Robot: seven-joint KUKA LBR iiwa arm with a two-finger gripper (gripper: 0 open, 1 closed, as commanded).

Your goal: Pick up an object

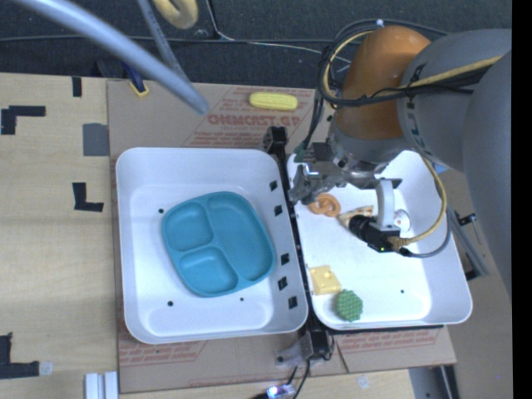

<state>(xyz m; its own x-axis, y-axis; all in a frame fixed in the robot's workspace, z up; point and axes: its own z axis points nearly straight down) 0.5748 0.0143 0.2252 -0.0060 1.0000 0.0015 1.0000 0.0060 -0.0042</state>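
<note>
While the gripper (pixel 320 188) hangs low in the right bin (pixel 432 302), fingers (can't tell if open/shut) sit just above the orange ring (pixel 327 206).

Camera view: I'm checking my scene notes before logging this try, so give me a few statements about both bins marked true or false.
1. The blue tray lies in the left bin. True.
2. The green ball sits in the left bin. False: it is in the right bin, near the front.
3. The end effector hangs over the right bin, near the divider between the bins. True.
4. The yellow block lies on the blue tray. False: it lies in the right bin, beside the green ball.
5. The orange ring is in the right bin. True.
</note>
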